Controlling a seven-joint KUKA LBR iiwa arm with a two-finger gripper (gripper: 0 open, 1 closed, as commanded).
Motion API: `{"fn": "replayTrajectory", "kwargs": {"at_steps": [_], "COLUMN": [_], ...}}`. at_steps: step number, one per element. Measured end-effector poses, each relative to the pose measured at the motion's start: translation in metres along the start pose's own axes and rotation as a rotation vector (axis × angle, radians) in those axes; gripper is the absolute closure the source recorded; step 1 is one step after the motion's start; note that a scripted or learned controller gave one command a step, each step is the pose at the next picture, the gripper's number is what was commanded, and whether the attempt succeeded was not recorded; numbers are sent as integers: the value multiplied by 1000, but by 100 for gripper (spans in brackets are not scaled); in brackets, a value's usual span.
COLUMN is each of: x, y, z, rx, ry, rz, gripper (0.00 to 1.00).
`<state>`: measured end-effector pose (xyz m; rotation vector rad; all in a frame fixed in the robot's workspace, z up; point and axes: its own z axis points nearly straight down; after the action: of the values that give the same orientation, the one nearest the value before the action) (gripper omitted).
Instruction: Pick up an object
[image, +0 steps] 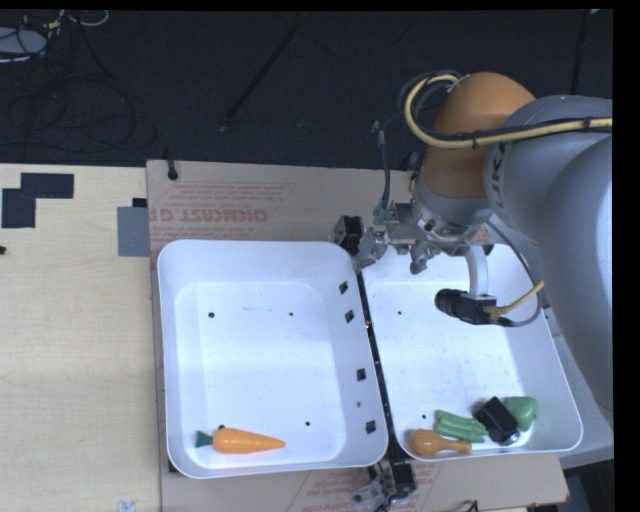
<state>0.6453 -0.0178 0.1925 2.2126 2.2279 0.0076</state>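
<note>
Carrot (245, 440) in left bin (260, 350), green pod (460, 426), black block (496, 420), tan gourd (435, 443) in right bin (440, 370), pincer (400, 250) spread unclear

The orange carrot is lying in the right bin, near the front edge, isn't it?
No, the bin is wrong. The camera view shows the orange carrot lying in the left bin, near the front edge. The right bin holds the green vegetables instead.
</note>
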Motion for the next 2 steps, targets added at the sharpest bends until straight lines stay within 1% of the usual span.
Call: {"fn": "replayTrajectory", "kwargs": {"at_steps": [1, 2], "x": [-70, 2], "y": [-13, -3], "z": [-190, -7], "rx": [-9, 19], "ry": [-7, 0], "rz": [10, 2], "gripper": [0, 0]}}
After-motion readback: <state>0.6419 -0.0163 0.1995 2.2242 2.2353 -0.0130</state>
